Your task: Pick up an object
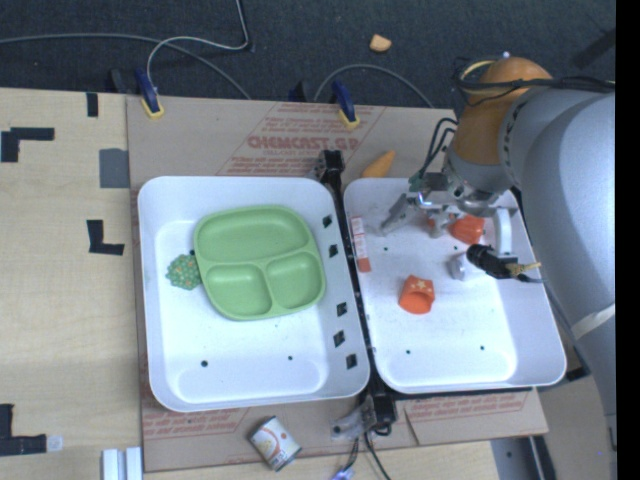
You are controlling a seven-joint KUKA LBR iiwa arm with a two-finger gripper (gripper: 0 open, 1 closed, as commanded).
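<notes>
Two shallow white bins sit side by side on a cardboard-covered bench. The left bin holds a green divided plate with a small green knobbly toy touching its left edge. In the right bin, an orange block lies near the middle, well apart from the walls, and a slim white and red stick rests along the left wall by the divider. A second orange-red piece lies at the back of the bin, just beside the gripper and partly hidden by the wrist hardware. Outside the bins, an orange wedge rests on the cardboard behind the right bin, a small tan scrap lies on the dark floor beyond, two blue clamps pin the board's far edge, and a small can lies on its side at the front. The grey arm reaches in from the right, its orange band above the wrist, bent down over the bin's back portion. The fingers appear spread, with nothing visible between them.
</notes>
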